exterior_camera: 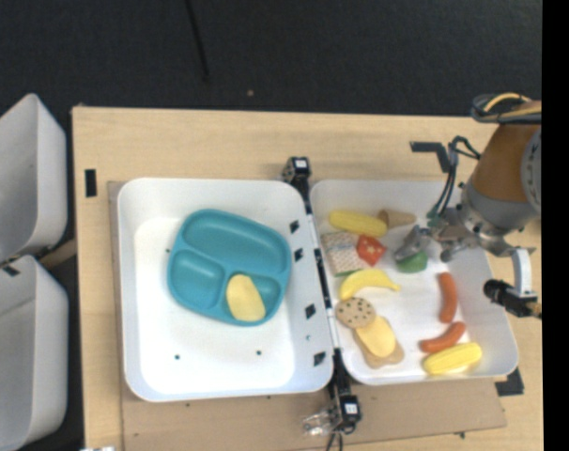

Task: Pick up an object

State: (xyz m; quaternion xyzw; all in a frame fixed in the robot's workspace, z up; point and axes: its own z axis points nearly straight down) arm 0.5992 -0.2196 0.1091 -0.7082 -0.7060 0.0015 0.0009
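- A green piece (411,261) is lying in the right bin, partly hidden under the gripper (418,245).
- A red piece (370,248) is sitting just left of it, a banana (368,281) is curving below.

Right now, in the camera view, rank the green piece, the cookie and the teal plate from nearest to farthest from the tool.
1. Green piece, right bin, right at the tool.
2. Cookie, same bin, lower left of the tool.
3. Teal plate, left bin, far across the divider.
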